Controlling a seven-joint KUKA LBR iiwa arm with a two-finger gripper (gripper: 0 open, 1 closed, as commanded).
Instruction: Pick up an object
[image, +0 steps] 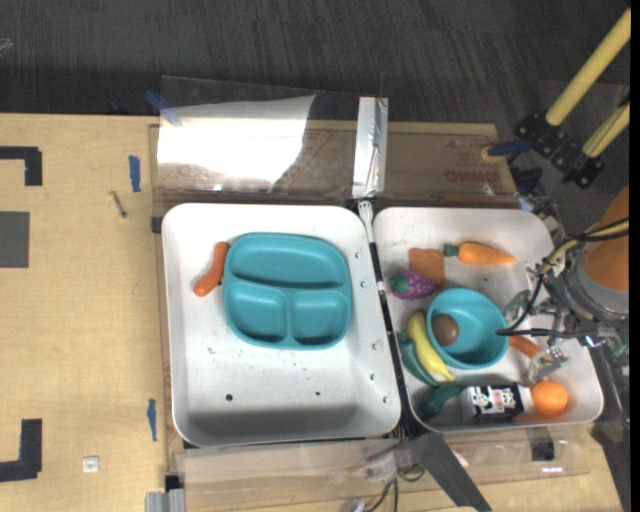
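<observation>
The gripper (540, 325) hangs low at the right side of the right-hand white bin (575, 415), a tangle of metal and cable below the grey wrist; whether its tips are spread or pressed together cannot be told from this slant, and nothing can be seen between them.

Nearest to the tool, just on the viewer's side of it, lie a small orange ball (550, 398) in the bin's corner and a dark bottle with a white label (492, 402) lying flat beside the ball. A small orange piece (524, 346) sits almost under the tool. Either the ball or this piece looks like the easiest pick: a short descent, straight down, with the fingers straddling the object rather than the bin wall, which stands close on the arm's side and leaves little slack.

Just beyond the tool toward the bin's middle sits a teal plastic bowl (470, 325) with a brown egg-shaped thing (445, 328) inside, a yellow toy banana (428, 348) leaning on its far rim. The bowl's raised edge is the likely snag in any sideways move.

Farther off are a purple toy (412, 285), an orange block (426, 263) and a toy carrot (482, 254), well apart from the tool.

Farthest, across the divider, the left-hand white bin (270, 410) holds a teal three-compartment plate (288, 288) and an orange sausage-shaped toy (211, 270), with open floor around them.
</observation>
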